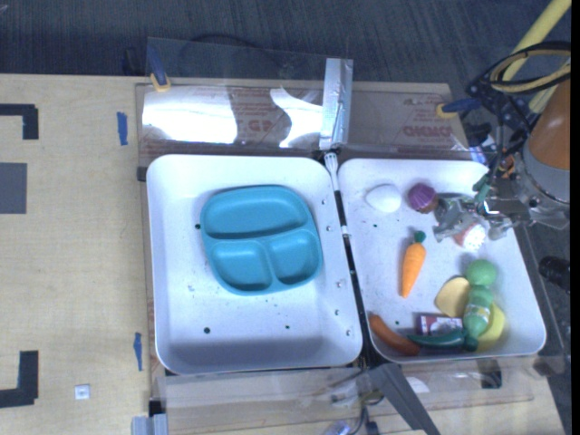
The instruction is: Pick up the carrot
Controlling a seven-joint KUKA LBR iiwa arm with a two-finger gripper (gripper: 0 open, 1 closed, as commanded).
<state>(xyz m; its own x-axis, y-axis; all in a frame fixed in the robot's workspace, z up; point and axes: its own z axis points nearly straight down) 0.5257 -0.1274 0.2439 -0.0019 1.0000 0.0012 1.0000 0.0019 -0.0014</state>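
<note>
— Camera view, what does it tell about the small orange plastic carrot with green top [413, 265]?

— It lies free in the shallow white right bin [533, 311], left of my two-finger metal gripper [460, 217], near but apart. Nothing is lifted yet.

— And your jaws?

— I cannot tell if they are wide or narrow. Reaching, closing and lifting remain.

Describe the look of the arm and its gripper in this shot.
The arm shows an orange band on a grey body at the right edge. The gripper is grey metal with small, angular parts. Yellow, black and blue cables loop above it.
</note>
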